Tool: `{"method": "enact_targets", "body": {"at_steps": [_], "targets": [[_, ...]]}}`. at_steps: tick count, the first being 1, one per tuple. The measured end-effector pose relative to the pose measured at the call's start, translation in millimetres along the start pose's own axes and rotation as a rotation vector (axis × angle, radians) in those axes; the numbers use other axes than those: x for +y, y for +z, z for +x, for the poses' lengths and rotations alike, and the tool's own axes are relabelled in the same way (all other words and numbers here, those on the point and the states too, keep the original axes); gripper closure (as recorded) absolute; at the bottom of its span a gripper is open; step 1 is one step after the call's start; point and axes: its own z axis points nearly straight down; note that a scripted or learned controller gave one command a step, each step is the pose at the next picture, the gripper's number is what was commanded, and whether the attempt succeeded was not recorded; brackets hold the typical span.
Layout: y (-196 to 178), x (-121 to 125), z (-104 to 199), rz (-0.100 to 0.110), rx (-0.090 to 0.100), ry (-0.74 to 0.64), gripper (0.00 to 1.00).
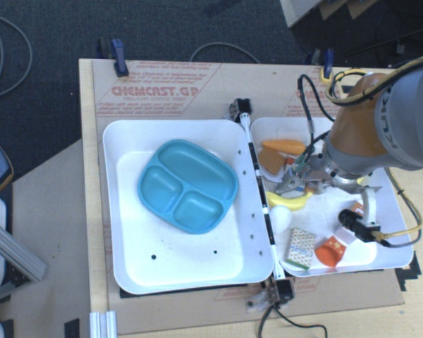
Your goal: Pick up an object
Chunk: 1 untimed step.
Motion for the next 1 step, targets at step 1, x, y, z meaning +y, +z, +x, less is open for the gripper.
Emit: {"method": "enact_targets", "body": {"at_steps": [1], "targets": [[0.5,75.6,-16.6,0.023,0.003,0.002,0.00]]}}
